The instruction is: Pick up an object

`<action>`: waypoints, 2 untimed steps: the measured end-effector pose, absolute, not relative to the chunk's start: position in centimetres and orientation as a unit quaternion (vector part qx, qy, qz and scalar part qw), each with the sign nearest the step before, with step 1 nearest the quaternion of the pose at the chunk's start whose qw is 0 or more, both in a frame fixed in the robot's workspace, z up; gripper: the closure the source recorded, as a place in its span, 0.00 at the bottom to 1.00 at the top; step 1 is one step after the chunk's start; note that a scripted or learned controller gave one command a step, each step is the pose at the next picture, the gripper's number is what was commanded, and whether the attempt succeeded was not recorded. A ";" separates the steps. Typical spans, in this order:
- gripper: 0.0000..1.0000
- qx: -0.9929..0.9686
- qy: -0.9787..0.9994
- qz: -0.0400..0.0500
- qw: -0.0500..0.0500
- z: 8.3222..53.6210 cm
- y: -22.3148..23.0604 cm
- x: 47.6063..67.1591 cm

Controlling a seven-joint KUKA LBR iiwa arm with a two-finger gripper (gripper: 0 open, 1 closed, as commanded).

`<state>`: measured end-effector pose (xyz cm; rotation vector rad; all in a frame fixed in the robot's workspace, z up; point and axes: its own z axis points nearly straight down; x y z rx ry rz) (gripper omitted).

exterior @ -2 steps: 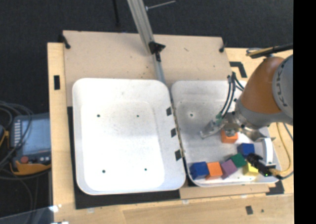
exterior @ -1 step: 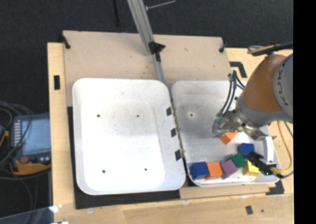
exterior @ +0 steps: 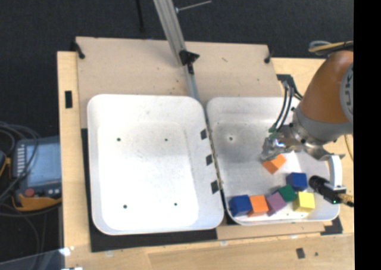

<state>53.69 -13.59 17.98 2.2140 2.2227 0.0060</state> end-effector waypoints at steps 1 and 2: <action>1.00 0.705 0.709 0.002 0.003 22.9 -14.1 53.1; 1.00 0.705 0.709 0.002 0.003 28.3 -14.2 53.2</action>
